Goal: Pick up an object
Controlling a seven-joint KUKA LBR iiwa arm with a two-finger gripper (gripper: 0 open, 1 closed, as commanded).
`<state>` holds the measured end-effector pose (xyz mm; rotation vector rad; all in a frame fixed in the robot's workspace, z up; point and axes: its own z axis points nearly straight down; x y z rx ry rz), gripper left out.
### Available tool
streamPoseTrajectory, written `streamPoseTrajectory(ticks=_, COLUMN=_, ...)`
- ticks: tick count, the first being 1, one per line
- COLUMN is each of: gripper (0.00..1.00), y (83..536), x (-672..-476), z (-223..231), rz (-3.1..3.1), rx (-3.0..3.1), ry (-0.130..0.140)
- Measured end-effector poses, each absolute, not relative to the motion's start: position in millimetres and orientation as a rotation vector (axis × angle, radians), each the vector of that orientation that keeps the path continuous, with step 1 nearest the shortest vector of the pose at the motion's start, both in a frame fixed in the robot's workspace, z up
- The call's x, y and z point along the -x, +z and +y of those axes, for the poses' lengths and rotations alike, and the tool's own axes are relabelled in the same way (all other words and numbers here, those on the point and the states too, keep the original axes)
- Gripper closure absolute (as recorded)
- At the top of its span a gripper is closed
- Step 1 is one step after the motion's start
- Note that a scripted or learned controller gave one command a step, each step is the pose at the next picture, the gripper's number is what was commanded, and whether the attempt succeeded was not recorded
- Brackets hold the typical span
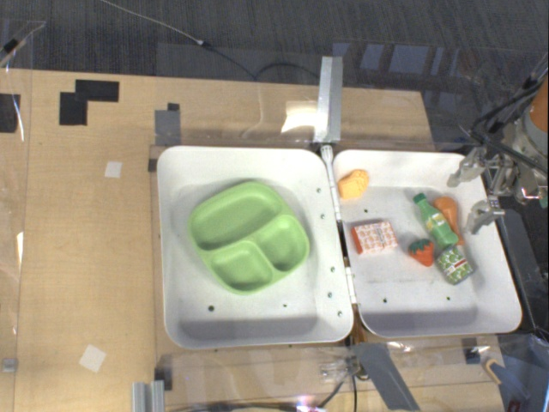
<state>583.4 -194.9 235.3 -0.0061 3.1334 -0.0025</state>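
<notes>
On the left bin (180, 316): green tray (248, 236). Right bin (489, 312): bottle (435, 222), carton (375, 237), can (455, 264), carrot (449, 212), yellow piece (353, 183), strawberry (421, 251). My gripper (479, 194) hangs over this bin's right edge, fingers spread, grasping nothing, beside the carrot.

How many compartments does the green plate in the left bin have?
3. The green plate has one long compartment along its upper left, one at its lower left, and one at its right. None seem hidden.
</notes>
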Motion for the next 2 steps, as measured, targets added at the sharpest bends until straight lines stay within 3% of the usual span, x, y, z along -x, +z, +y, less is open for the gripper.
streamPoseTrajectory(ticks=1, gripper=0.00, y=90.9, x=-595.0, z=-202.1, rz=3.123, rx=-0.097, ry=-0.007)
streamPoseTrajectory(ticks=2, gripper=1.00, y=104.8, x=-598.9, z=-200.0, rz=3.112, rx=-0.083, ry=-0.010)
